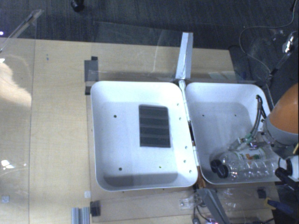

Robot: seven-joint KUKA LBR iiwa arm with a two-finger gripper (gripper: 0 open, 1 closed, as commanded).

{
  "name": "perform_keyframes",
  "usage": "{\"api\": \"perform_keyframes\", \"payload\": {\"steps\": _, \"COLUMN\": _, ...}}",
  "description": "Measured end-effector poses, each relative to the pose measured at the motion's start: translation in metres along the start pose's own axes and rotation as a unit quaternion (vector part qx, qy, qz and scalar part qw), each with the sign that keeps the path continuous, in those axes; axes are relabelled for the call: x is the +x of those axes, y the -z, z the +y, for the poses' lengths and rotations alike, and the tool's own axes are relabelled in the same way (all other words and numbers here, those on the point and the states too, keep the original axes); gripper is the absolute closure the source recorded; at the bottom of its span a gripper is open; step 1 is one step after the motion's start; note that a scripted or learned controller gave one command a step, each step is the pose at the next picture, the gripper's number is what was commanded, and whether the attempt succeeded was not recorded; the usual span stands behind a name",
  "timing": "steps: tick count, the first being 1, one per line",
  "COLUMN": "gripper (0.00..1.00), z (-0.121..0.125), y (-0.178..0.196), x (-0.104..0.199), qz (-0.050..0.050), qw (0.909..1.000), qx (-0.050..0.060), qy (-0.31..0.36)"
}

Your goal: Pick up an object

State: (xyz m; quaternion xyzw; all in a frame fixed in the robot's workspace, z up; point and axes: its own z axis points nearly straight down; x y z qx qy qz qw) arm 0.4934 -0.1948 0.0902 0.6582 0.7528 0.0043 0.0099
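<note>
Clear plastic bottle (245, 164) with a black cap lies along the right bin's (219, 99) front edge. I see the gripper (254, 143) touching its top; whether it is open, I cannot tell. Dark ribbed pad (154, 126) sits mid left bin (112, 139).

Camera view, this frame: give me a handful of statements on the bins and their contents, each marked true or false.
1. A dark ribbed rectangular pad lies in the left bin. True.
2. A clear plastic bottle with a black cap lies in the left bin. False: it lies in the right bin, near its front right corner.
3. The bottle stands upright. False: it lies on its side, cap pointing towards the left bin.
4. The arm comes in at the right bin's right side. True.
5. The two bins are set far apart. False: they sit side by side, their edges meeting.
</note>
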Motion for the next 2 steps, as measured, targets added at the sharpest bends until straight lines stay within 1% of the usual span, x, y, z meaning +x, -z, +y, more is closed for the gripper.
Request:
{"api": "perform_keyframes", "payload": {"steps": 1, "gripper": 0.0, "z": -0.001, "y": 0.0, "x": -0.008, "qz": 0.003, "qw": 0.9975, "qx": 0.0, "qy": 0.07}}
{"api": "perform_keyframes", "payload": {"steps": 2, "gripper": 0.0, "z": 0.01, "y": 0.001, "x": 0.075, "qz": 0.003, "qw": 0.9896, "qx": 0.0, "qy": 0.144}}
